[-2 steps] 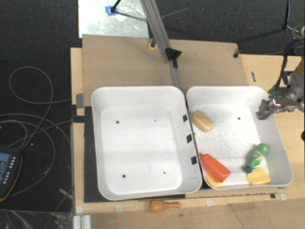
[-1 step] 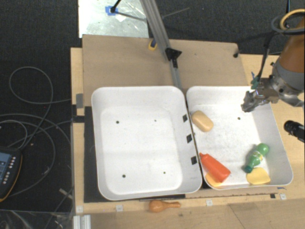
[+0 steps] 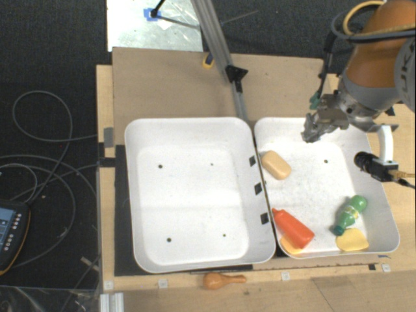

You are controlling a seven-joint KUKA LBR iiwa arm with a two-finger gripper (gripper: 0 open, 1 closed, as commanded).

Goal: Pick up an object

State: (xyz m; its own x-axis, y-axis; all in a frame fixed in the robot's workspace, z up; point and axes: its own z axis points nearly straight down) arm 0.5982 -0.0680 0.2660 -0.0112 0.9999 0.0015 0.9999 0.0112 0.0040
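Note:
The right bin (image 3: 325, 174) holds a tan bread-like block (image 3: 276, 165) near its left wall, an orange-red piece (image 3: 293, 229) at the front left, a green bottle (image 3: 350, 214) at the right and a yellow piece (image 3: 352, 240) in the front right corner. My gripper (image 3: 314, 129) hangs over the bin's back part, above and to the right of the tan block, apart from every object. Nothing shows between its fingers.
The left bin (image 3: 188, 194) stands beside the right one, joined by black clips. A slanted metal pole (image 3: 218, 41) crosses above the back of the bench. An orange-brown object (image 3: 223, 279) lies on the bench in front of the bins. Cables lie on the floor at left.

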